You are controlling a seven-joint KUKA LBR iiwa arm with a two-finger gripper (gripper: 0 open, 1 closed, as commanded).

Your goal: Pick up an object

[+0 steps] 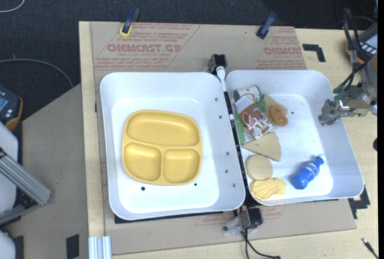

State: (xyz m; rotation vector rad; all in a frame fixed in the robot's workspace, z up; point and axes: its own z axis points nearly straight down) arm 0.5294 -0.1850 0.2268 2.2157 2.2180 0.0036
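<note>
Altogether, one yellow tray, one blue bottle, two white bins.

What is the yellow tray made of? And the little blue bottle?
The yellow tray looks like moulded plastic: one even colour, smooth rounded compartments, a soft matte sheen. The blue bottle also seems plastic, with a glossier, slightly see-through blue body; it is too small here to be sure.

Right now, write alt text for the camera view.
A grey gripper hangs at the right bin's right rim, above toy foods: blue bottle, pretzel, cheese wedge, snack packet. The left bin holds a yellow divided tray.
</note>
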